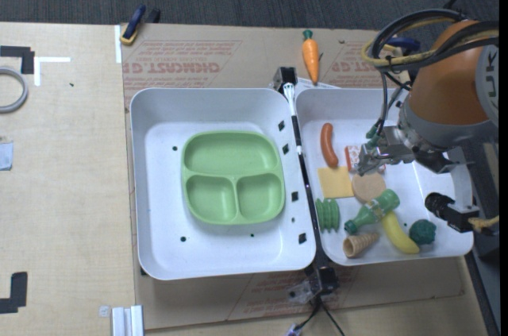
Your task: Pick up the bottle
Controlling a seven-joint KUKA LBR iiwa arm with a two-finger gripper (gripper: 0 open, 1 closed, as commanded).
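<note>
The green bottle lies on its side in the right bin, slanting from lower left to upper right. It rests between a tan round cookie and a yellow banana. My gripper hangs over the bin just behind the cookie, a short way beyond the bottle's upper end. Nothing is visibly held in it. The arm's orange band and grey wrist cover the bin's back right part.
The right bin also holds a red sausage, a cheese slice, a red-white packet, a green ridged vegetable, a cone and broccoli. A green divided plate sits in the left bin. A carrot lies behind the bins.
</note>
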